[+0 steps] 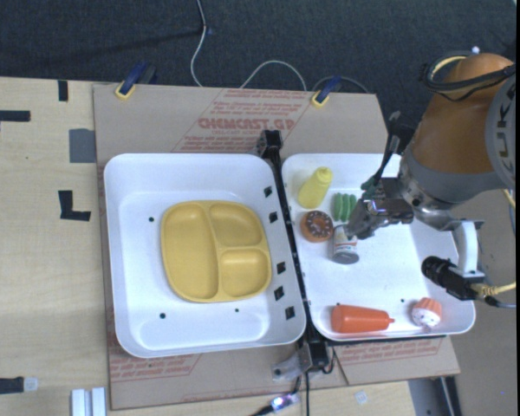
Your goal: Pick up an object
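Observation:
The right bin (pixel 390 271) holds a yellow bottle (pixel 315 187), a green ridged piece (pixel 342 204), a brown donut (pixel 316 225), a small grey can (pixel 345 250), an orange carrot (pixel 361 319) and a small orange-and-white piece (pixel 427 313). My gripper (pixel 362 222) hangs low over the bin's upper middle, just right of the donut and directly above the can's top. The green piece lies right next to it on the left. Nothing is visibly lifted off the bin floor.
The left bin (pixel 130 232) carries a yellow divided plate (pixel 217 250). A black divider (pixel 282 232) runs between the bins. The arm's orange band (pixel 459 120) looms over the right bin's upper right corner. A black fitting (pixel 446 276) sits at the bin's right edge.

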Action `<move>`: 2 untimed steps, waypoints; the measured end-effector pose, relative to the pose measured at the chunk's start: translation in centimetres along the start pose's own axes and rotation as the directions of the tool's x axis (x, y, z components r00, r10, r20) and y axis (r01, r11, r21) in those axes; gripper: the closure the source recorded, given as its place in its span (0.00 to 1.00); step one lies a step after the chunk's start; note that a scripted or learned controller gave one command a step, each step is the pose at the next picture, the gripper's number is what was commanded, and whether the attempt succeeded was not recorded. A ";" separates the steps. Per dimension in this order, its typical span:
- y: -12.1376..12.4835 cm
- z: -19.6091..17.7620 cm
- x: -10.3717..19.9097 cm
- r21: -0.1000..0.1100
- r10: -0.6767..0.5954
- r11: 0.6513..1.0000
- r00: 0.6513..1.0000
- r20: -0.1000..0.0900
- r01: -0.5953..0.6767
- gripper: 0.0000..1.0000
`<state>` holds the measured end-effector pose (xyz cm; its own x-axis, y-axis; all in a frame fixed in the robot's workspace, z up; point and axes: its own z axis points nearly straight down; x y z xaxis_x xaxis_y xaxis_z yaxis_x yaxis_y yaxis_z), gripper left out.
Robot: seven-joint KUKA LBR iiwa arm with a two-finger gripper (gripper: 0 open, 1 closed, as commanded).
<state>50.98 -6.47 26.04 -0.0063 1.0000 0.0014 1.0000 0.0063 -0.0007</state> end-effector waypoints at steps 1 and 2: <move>2.2 0.3 5.7 0.001 -0.002 1.000 1.000 0.000 0.002 1.00; 2.7 1.7 10.4 0.003 0.001 1.000 1.000 0.001 -0.001 1.00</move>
<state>53.62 3.98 24.39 -0.0056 1.0000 0.0002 1.0000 0.0056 -0.0036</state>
